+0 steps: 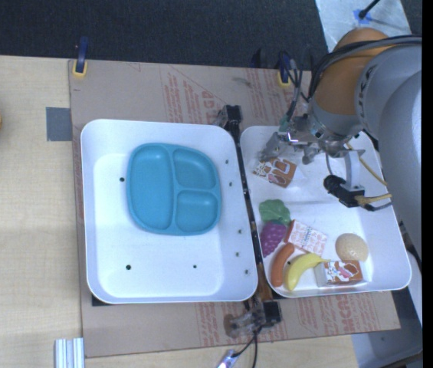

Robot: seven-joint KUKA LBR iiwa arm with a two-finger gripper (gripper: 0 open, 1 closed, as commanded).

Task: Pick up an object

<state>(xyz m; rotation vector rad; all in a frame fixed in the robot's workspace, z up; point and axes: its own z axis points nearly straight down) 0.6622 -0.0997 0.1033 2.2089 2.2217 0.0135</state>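
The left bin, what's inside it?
The left bin holds a blue divided plate lying flat on its floor, with nothing visible in its three compartments. Whatever bin floor lies under the plate is covered.

1. You have one camera, fixed above the table [24,228], looking down at a slant.
2. It sits far enough back that both white bins fit whole: the left bin [101,205] well left of the fingers [296,140], the right bin [388,244] beneath them.
3. The arm [385,90] enters from your right, behind the fingers.
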